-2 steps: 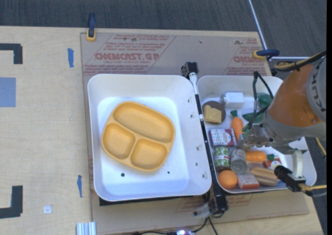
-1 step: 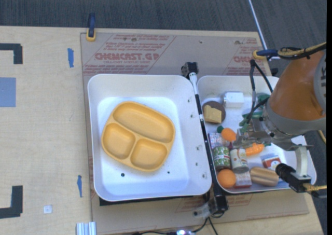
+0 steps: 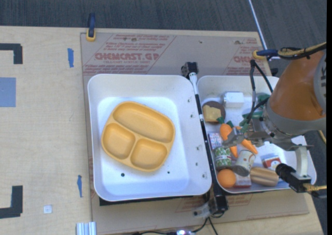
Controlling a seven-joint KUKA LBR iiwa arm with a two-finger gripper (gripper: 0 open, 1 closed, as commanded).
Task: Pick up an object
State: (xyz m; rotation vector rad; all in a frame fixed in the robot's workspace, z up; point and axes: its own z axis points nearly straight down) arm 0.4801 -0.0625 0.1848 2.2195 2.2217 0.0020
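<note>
Low in the right bin (image 3: 205,86), gripper (image 3: 239,138) — grip state unclear — carrot (image 3: 226,131) just beside, orange (image 3: 226,178) below.

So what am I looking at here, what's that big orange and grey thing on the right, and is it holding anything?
That is a robot arm, seen from one camera fixed above the bench. Its end effector hangs low over the right bin, among small toy foods: a carrot, an orange, a white block. Whether it grips anything I cannot tell. The left bin holds a yellow divided plate.
</note>
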